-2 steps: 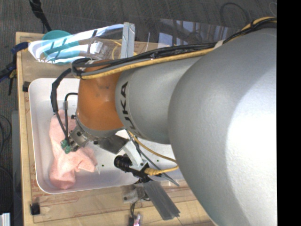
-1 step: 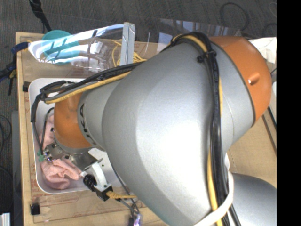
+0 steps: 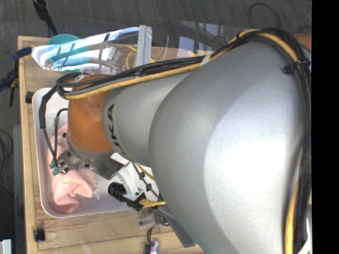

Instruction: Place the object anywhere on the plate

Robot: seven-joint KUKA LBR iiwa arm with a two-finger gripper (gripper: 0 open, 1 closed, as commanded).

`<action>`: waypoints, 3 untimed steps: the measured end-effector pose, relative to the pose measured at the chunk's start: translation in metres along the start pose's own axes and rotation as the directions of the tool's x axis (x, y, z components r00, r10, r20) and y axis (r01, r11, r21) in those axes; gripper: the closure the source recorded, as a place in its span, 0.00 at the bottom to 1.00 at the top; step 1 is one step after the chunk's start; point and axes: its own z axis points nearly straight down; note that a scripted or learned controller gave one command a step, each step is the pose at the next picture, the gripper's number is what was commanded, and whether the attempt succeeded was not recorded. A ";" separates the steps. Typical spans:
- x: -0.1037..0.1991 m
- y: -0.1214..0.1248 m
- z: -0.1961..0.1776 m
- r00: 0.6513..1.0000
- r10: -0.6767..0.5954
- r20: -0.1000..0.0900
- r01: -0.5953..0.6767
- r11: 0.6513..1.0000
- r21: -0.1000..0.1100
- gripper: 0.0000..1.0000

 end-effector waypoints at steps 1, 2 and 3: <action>-0.085 -0.020 -0.019 1.000 -0.011 0.001 0.011 1.000 -0.002 1.00; -0.044 0.046 0.006 0.999 -0.051 -0.001 0.051 0.999 0.002 1.00; -0.105 -0.024 0.006 0.997 -0.083 0.000 0.083 0.997 0.001 1.00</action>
